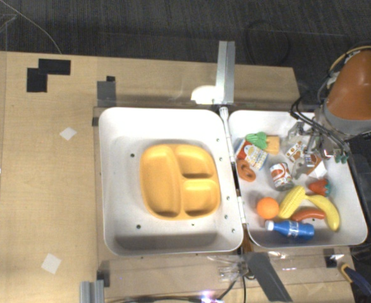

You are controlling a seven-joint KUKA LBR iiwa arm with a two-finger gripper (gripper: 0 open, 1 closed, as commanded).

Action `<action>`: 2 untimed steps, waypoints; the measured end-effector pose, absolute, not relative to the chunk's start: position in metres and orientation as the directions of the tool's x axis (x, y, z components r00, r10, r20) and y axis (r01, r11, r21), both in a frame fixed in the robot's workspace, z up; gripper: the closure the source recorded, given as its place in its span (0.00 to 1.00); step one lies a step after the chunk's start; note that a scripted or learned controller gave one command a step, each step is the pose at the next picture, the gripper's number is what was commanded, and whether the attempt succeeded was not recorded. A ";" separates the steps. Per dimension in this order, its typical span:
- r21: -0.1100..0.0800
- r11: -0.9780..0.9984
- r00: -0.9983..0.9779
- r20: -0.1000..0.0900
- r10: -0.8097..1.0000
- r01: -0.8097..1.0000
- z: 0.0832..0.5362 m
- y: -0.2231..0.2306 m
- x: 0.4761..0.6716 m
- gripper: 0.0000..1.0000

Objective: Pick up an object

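Observation:
The right bin [356,197] holds several toy foods. At its back lies a carrot with a green top [262,142], with a printed pouch [253,157] and a brown ring [246,173] in front of it. A small can [280,175] lies near the middle. Toward the front are an orange [267,207], a corn cob [291,201], a banana [325,211], a red sausage [308,215] and a blue bottle [291,230]. My gripper [305,149] hangs low over the bin's back right part, just right of the can and above a small red piece [318,186].
The left bin [119,169] bears a yellow divided plate [179,180]. A metal post [225,68] stands behind the seam between the bins. The orange-banded arm [356,93] reaches in from the right.

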State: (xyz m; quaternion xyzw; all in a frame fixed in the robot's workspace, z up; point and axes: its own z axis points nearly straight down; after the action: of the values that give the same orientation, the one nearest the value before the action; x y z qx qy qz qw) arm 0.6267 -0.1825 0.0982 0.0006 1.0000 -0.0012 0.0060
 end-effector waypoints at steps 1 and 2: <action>-0.004 0.995 -0.995 -0.024 0.099 0.099 0.094 -0.207 0.559 0.00; -0.008 0.981 -0.981 0.029 0.193 0.193 0.086 -0.176 0.658 0.00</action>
State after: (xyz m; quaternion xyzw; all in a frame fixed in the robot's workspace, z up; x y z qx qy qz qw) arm 0.6584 -0.1756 0.0860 0.0968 0.9952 -0.0026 -0.0149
